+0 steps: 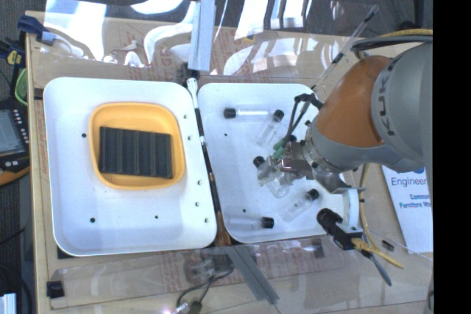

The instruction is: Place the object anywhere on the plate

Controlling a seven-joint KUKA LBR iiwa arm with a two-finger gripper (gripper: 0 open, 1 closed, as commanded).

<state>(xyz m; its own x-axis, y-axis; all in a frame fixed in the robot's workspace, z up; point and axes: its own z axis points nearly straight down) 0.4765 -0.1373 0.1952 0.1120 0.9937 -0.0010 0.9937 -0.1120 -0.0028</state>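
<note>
The arm [368, 114] reached in over the right bin [221, 158], its claw [283, 165] low among several clear tubes with black caps. One tube [250, 113] lay near the bin's far edge, another [250, 221] near its front. Whether the claw was open or gripping a tube could not be told. The yellow plate [136, 118] sat in the left bin [66, 217].

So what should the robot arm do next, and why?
Probably close on one clear tube and lift it. The gripper sits low in the right bin among the tubes, while the yellow plate waits in the left bin. Whether it holds a tube already is unclear.
</note>
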